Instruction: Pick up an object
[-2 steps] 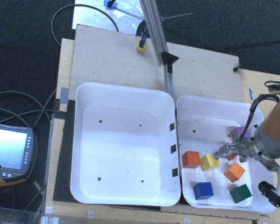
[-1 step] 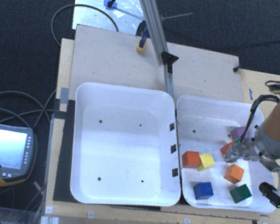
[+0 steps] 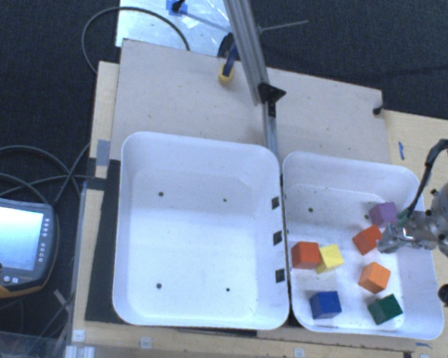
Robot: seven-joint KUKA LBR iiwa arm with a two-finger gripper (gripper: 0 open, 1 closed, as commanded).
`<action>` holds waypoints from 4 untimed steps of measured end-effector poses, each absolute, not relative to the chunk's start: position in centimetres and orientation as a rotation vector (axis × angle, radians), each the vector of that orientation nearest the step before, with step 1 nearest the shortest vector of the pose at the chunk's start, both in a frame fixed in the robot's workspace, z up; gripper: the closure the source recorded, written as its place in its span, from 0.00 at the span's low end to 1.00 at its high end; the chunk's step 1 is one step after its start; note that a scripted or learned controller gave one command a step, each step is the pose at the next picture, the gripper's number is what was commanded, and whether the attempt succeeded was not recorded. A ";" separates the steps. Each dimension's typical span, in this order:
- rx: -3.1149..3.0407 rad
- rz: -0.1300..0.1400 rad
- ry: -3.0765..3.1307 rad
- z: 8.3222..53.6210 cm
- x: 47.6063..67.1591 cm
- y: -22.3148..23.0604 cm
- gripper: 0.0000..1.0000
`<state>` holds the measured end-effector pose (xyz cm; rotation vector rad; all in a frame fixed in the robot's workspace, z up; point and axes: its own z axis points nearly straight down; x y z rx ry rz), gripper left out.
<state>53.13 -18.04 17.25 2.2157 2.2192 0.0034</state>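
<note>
Contents of right bin [image 3: 314,178], lower right of frame: seven small coloured blocks, apparently cubes of painted wood or hard plastic. Purple block [image 3: 383,212] at upper right of the group; red-orange block [image 3: 367,239] just below and left of it; a second red-orange block [image 3: 306,254] at the left, touching or nearly touching the yellow block [image 3: 331,256] on its right; orange block [image 3: 375,277] below centre; blue block [image 3: 325,304] at lower left; green block [image 3: 385,308] at lower right, near the bin's front wall. Left bin [image 3: 211,152]: no blocks seen in it. Handling, judged: each block looks light, rigid and not fragile, with flat parallel faces suited to a two-finger pinch across opposite sides; smooth paint may be somewhat slippery, so a squared, centred hold is preferable to a corner hold. Blocks standing apart (blue, green, orange) offer free sides; the red-orange and yellow pair leaves little room between them. Arm: enters from the right edge of frame, grey wrist slanted down and leftward into the right bin. Gripper [image 3: 402,234]: positioned just right of the upper red-orange block and just below the purple block, low over the bin floor. Whether its fingers are parted or closed cannot be told at this resolution; no block is visibly between them. Likeliest candidate, judged by nearness: the upper red-orange block or the purple one.
</note>
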 end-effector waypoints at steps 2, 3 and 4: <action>2.213 0.004 2.223 26.0 53.6 -17.4 1.00; 2.209 0.005 2.234 25.6 54.4 -11.0 1.00; 2.209 0.005 2.234 24.8 56.0 -5.2 1.00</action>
